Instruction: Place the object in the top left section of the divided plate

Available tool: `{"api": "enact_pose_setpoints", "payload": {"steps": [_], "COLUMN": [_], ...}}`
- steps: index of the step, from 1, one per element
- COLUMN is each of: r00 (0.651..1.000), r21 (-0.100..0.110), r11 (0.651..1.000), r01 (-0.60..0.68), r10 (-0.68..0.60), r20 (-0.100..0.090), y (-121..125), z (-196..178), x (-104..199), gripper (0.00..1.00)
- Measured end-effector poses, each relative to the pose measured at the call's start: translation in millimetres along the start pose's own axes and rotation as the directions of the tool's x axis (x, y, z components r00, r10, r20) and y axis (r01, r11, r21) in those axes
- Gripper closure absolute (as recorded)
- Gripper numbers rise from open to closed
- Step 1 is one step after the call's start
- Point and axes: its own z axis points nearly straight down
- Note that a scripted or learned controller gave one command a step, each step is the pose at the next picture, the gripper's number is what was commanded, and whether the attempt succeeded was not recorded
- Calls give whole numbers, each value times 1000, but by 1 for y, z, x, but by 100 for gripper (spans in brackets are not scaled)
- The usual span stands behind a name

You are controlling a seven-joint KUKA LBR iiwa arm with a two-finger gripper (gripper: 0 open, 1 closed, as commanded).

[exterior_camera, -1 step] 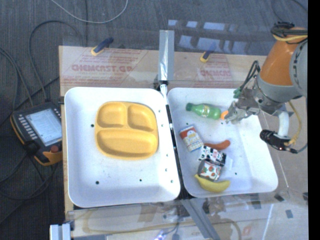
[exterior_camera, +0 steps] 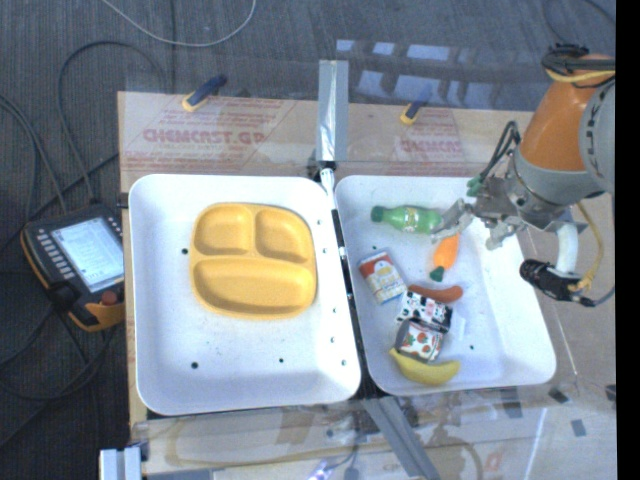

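My fingers (exterior_camera: 468,226) hang spread and unladen over the right bin's (exterior_camera: 520,353) far edge, beside the carrot (exterior_camera: 445,253), presumably to pick it, while the yellow divided plate (exterior_camera: 255,258) waits in the left bin (exterior_camera: 170,348)

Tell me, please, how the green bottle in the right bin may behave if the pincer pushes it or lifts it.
The green bottle lies on its side, so a push would probably make it roll. Its rounded, glossy body looks slippery for two fingers. It seems a small toy, so likely light and stiff.
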Motion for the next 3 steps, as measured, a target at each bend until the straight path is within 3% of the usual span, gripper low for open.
{"api": "enact_pose_setpoints", "payload": {"steps": [1,2,3], "r00": [1000,930,814], "r21": [1,2,6], "r11": [1000,930,814], "r01": [2,-368,-581], "r10": [-2,368,581], "r20": [-6,-4,-2], "y": [-46,-22,-50], "z": [25,-4,-3], "x": [39,90,209], "gripper": [0,0,0]}}
